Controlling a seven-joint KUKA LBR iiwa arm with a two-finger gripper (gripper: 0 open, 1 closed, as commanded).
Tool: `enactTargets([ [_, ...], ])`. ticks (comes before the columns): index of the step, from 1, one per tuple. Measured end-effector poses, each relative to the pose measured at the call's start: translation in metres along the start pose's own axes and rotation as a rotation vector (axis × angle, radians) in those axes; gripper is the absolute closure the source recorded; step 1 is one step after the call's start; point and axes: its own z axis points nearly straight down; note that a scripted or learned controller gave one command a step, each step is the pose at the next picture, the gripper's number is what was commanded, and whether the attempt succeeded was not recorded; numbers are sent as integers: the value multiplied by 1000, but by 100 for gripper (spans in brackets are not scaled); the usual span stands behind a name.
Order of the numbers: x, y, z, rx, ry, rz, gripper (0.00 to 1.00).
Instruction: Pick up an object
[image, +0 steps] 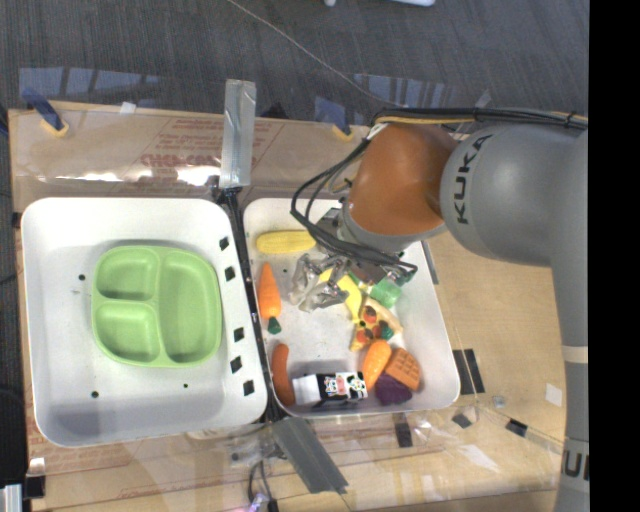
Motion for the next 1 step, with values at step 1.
enactTargets([
  [1, -57, 38, -121, 0, -11, 184, 100],
])
